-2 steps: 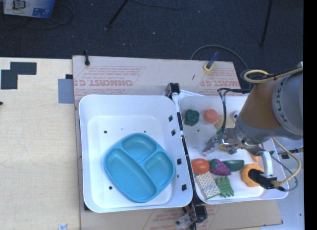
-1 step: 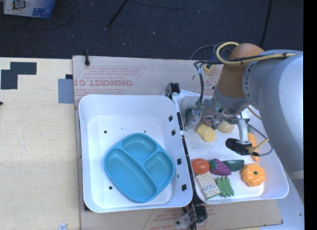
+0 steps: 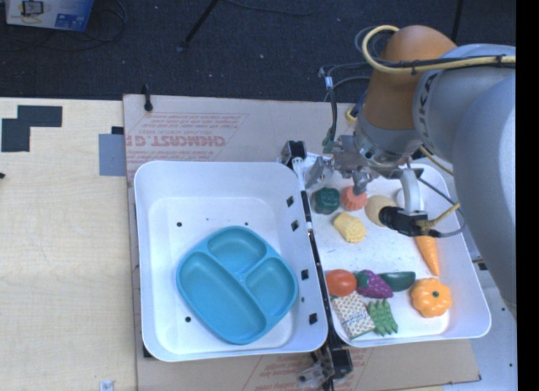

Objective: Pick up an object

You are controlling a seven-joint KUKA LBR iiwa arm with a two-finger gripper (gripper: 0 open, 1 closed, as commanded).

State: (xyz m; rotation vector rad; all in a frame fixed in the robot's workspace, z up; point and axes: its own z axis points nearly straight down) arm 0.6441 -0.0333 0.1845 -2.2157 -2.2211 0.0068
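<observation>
My gripper [image 3: 338, 180] hangs over the back left corner of the right bin [image 3: 472, 318], its two fingers spread apart and open with nothing between them. Just below the fingertips lie a dark green toy vegetable [image 3: 326, 200] and a salmon-red piece [image 3: 354, 199]. A yellow corn cob [image 3: 349, 228] and a cream piece [image 3: 377, 210] sit a little nearer the front. The orange-banded wrist and grey arm cover the bin's back right part.
The right bin also holds a carrot [image 3: 429, 254], an orange pumpkin [image 3: 431, 297], a tomato [image 3: 341, 282], a purple piece [image 3: 375, 285], a cracker [image 3: 352, 316] and a green piece [image 3: 383, 318]. A blue divided plate [image 3: 237, 283] lies in the left bin [image 3: 156, 212].
</observation>
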